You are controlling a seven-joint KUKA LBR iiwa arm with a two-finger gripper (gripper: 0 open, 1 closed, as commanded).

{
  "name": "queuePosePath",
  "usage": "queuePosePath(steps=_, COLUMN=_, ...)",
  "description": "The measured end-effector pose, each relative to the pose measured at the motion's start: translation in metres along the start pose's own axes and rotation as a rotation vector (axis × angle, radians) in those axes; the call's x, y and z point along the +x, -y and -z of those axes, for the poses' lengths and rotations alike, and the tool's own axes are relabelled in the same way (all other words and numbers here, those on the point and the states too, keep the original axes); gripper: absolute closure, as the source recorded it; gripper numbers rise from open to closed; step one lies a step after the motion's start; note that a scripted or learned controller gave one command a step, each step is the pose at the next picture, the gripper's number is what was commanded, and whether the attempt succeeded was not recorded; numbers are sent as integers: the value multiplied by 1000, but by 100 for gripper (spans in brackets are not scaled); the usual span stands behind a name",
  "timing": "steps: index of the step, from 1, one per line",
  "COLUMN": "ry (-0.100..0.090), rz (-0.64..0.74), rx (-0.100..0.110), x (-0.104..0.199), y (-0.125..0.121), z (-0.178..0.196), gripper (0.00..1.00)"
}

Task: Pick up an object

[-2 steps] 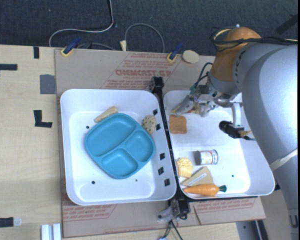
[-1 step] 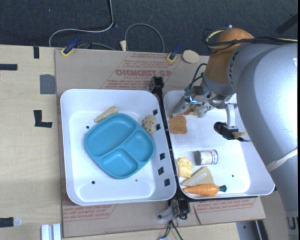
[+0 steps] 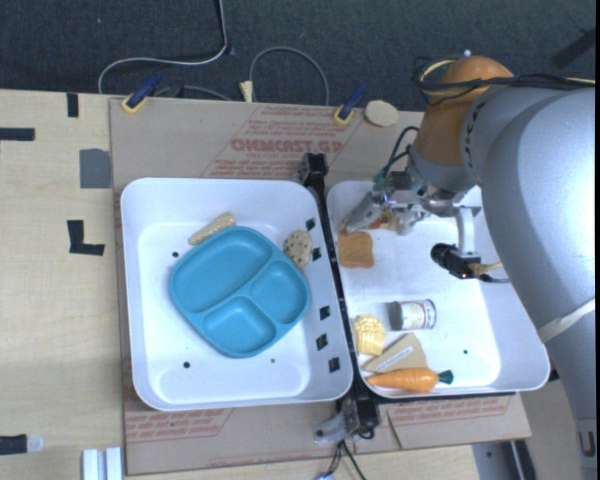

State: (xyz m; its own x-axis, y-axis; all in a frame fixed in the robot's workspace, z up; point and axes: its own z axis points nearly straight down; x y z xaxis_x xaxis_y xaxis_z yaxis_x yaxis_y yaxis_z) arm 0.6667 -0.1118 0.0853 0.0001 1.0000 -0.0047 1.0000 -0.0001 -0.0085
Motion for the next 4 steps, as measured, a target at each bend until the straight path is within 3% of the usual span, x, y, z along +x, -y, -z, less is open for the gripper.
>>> queuePosePath(steps=1, ry=-3, rz=1, rx=-8, x=-9, y=-2, z=0, gripper=0)
queuePosePath(steps=2, ry=6, rz=0, rx=-2, x=2, y=0, z=0, gripper=0)
queuePosePath(steps=4, ry=1, rz=2, rx=-2, x=-1, y=0, z=0, gripper=0)
